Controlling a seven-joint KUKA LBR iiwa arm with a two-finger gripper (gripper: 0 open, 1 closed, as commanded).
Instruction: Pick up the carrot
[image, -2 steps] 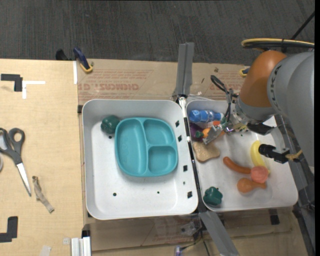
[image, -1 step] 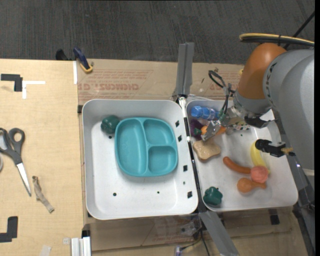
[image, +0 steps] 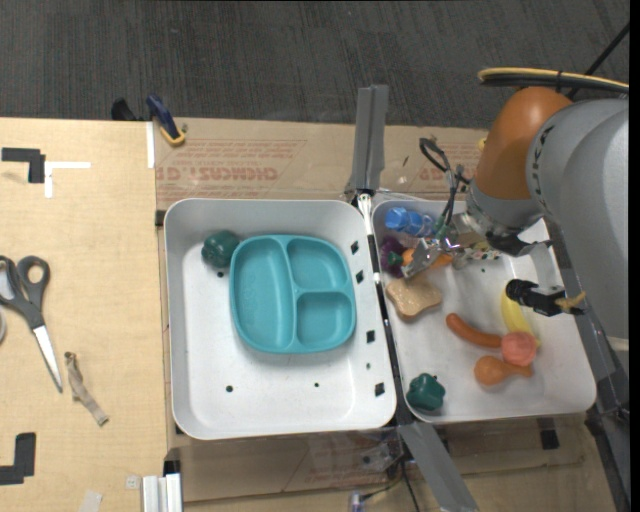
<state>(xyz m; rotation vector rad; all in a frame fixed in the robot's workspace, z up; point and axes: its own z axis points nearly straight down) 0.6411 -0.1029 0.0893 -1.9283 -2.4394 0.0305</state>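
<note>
Two bins (image: 180, 330) on the bench; the carrot (image: 471, 331) lies mid right bin, near its right edge beside a banana (image: 515, 315). Gripper (image: 432, 250) sits low at that bin's top-left corner, grip state can't tell.

This is a robotics lab (not a kitchen, despite the toy food): two white bins (image: 180, 330) sit on a cardboard-lined plywood worktop (image: 80, 300) over dark carpet, clamped in place with a blue clamp (image: 165, 120), black tape markers (image: 25, 165) and scissors (image: 32, 310) lying nearby.
</note>
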